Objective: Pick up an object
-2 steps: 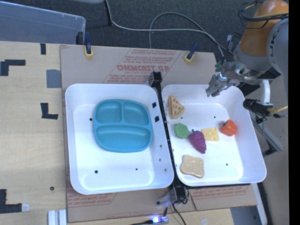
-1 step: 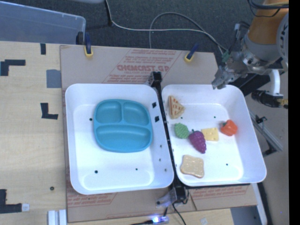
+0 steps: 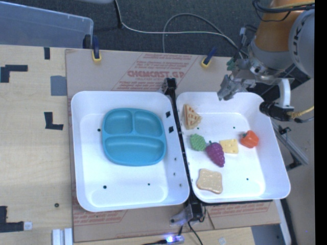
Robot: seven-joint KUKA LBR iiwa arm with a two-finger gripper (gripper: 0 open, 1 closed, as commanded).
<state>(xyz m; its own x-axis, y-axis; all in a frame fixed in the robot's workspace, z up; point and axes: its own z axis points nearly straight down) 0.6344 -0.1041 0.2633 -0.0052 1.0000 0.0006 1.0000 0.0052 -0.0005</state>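
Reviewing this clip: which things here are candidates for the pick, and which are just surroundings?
Candidates, all in the right white bin:
tan waffle wedge
green leafy piece
purple grape bunch
yellow cheese square
red-orange pepper
tan bread slice
The gripper hangs over that bin's far rim.

Surroundings:
blue divided plate in the left white bin
yellow clamps

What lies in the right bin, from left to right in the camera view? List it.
Waffle piece → green vegetable → purple grapes → cheese cracker → red-orange fruit. The toast slice is skipped, since it overlaps those columns.
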